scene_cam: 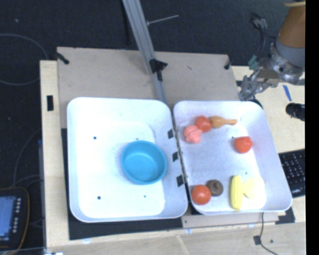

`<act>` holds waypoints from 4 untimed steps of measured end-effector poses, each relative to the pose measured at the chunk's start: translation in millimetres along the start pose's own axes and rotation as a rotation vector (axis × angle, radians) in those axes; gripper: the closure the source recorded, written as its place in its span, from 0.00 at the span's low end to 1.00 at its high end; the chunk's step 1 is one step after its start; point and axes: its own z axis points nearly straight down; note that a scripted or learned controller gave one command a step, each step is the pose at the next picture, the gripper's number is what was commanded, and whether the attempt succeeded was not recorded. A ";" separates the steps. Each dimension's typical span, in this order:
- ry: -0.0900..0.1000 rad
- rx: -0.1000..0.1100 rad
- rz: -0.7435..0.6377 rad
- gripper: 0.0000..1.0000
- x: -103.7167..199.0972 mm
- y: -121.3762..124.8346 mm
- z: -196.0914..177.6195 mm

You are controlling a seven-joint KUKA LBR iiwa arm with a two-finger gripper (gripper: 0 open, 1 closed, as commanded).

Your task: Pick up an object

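Yellow banana (236, 192) lies lengthwise (near-vertical in view).

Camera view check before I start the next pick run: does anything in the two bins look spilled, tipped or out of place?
Nothing stands out. The blue bowl sits upright in the left bin; the small items, such as the yellow piece, lie inside the right bin. The tool is just beyond that bin's far rim.

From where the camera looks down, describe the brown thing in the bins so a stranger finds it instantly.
Take the right bin, the one without the blue bowl. Along its near edge, a small brown disc sits between a red ball and a yellow banana. It is the dark, flat one there.
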 end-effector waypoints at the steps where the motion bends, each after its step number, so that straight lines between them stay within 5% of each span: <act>1: 0.000 0.001 0.001 1.00 49.8 -2.3 -3.3; 4: 0.000 0.000 -0.001 1.00 208.3 13.4 27.2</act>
